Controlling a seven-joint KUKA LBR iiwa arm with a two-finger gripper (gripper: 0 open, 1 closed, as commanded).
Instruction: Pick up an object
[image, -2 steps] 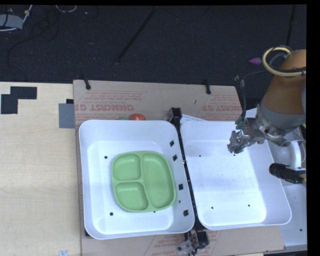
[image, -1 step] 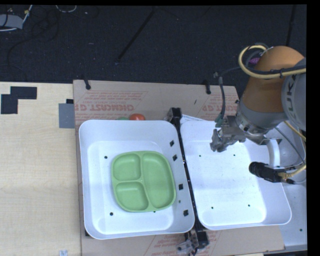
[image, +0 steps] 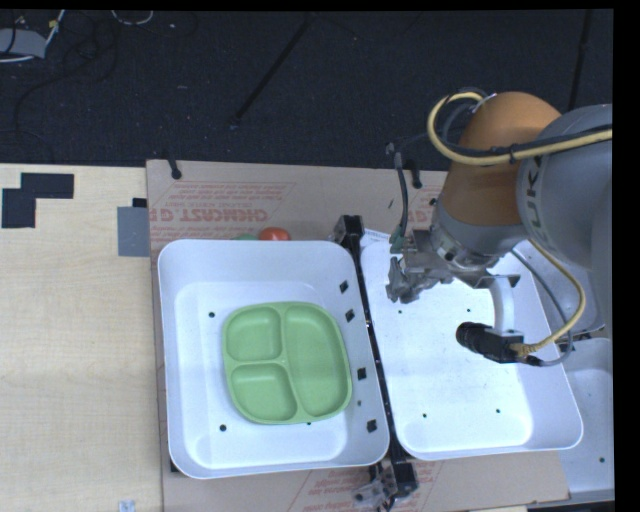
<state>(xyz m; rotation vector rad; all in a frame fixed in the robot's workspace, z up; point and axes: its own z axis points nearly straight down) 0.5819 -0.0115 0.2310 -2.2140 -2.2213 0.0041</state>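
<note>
Pale wood bench (image: 70, 350), dark floor at the back, cardboard sheet (image: 220, 205) under two shallow white bins. Only real candidate for a pick: green divided plate (image: 285, 362), lying flat around the middle of the left-hand bin (image: 190, 262), a touch closer to that bin's near edge than its far one. Three compartments, rounded-square outline, so no strong long axis to line up with. Turned slightly against the bin walls.

Small orange thing (image: 273, 235) out on the cardboard just past the left bin's far edge, too hidden to name.

Gripper (image: 403, 285) hanging over the far-left corner of the right-hand bin (image: 470, 425), just beside the black divider strip (image: 375, 380), grey arm (image: 500, 190) reaching in from the right. No object seen at its tip. Can't tell how wide it stands from this angle, too much clutter around the end.

Key relation: plate on the other side of the divider strip from the gripper, off toward the left bin's middle and near edge, well apart. Guessing a flat plate like that wants a rim grab, probably on the raised edge nearest the strip. Slippery, easy to miss. Pick not yet begun, by the look of it.
</note>
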